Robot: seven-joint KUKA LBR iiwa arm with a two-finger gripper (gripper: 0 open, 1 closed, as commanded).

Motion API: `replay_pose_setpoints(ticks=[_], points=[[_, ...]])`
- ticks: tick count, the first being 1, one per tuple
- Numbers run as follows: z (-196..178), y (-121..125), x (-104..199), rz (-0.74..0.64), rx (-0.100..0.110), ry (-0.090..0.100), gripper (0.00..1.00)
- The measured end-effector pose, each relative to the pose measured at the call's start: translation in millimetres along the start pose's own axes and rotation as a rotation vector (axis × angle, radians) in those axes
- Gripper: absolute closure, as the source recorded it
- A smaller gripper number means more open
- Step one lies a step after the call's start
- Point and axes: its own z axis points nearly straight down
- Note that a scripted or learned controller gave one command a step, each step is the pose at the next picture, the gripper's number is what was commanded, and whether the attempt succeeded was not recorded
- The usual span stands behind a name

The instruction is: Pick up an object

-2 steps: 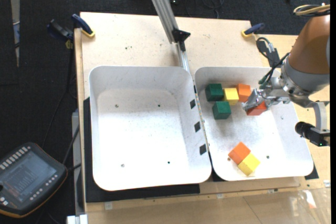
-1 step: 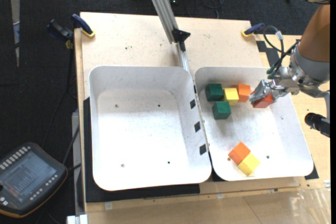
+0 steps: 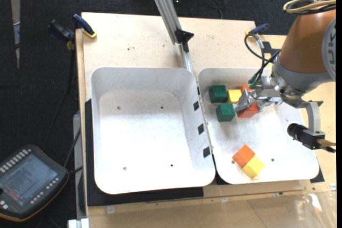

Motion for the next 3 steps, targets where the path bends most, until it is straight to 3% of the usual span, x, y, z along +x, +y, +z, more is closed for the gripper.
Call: replay_pose_setpoints(ticks=[2, 3], points=[[20.6, -16.0, 101.0, -0.001, 0.000, 0.000, 1.00], [4.8, -25.8, 155.6, -0.001, -0.003, 0.000, 1.00]])
